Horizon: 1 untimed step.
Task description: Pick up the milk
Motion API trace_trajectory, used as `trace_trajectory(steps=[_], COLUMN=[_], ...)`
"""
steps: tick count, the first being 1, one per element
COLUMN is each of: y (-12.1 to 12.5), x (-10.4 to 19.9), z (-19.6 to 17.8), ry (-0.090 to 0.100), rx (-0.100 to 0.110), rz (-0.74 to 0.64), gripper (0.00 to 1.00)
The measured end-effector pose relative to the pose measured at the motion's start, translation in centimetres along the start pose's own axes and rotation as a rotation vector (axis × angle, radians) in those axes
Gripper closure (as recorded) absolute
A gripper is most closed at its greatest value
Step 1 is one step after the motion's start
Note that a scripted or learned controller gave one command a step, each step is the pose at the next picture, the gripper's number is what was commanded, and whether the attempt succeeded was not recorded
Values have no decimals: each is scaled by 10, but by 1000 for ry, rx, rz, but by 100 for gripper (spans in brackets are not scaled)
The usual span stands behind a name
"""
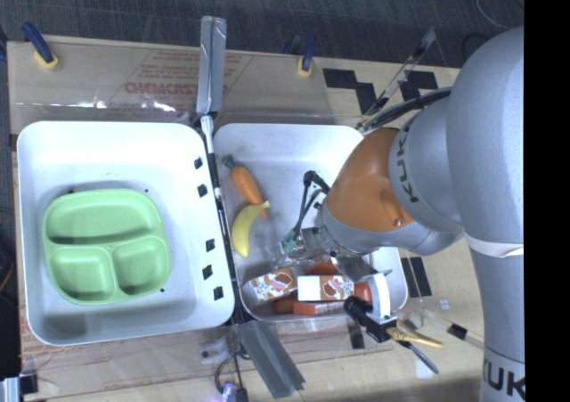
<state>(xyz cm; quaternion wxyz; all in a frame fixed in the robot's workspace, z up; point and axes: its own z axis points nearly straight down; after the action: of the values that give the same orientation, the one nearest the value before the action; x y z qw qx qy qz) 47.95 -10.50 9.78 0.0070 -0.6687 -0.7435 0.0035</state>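
Note:
The milk (317, 288), a white and red carton, lies on its side near the front wall of the right bin (285, 143). It rests among other packages there. My gripper (304, 251) hangs below the orange wrist band, just above and behind the carton, over the bin's front half. The wrist hides most of the gripper.
A carrot (245, 184) and a banana (245, 226) lie at the left of the right bin. A brown and white packet (272, 284) and a red bottle (363, 291) with a white cap flank the milk. The left bin (53, 146) holds a green divided tray (107, 246).

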Motion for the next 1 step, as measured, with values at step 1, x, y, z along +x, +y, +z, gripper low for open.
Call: trace_trajectory(steps=[1], y=[5], x=[83], z=[-90], ry=[-3], rx=[-6], rz=[140], gripper=[100])
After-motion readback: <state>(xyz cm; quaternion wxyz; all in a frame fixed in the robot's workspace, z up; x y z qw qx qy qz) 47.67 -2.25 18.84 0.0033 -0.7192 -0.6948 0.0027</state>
